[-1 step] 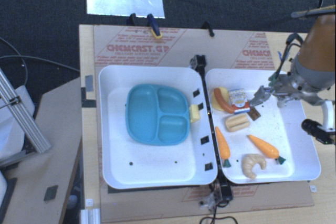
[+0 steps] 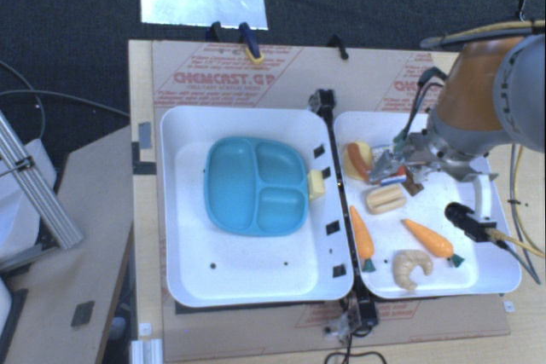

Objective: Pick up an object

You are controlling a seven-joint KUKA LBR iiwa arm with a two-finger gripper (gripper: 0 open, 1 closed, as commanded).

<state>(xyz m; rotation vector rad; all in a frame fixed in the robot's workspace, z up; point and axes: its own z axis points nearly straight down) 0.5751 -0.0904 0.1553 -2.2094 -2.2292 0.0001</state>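
My gripper [image 2: 386,168] hangs low over the upper left part of the right bin [image 2: 499,264]. It is just right of an orange and yellow fruit piece [image 2: 357,158] and just above a tan bun [image 2: 384,199]. A small red and blue thing [image 2: 392,179] shows right under the gripper; whether it is held is unclear. An orange carrot [image 2: 363,236] lies along the bin's left wall. A second carrot [image 2: 428,239] and a beige croissant [image 2: 412,266] lie nearer the front.
The left bin [image 2: 192,268] holds a blue compartment plate [image 2: 256,186], and a small yellow block [image 2: 316,183] lies against its right wall. A black divider [image 2: 334,175] separates the two bins. The arm [image 2: 495,98] reaches in from the right.
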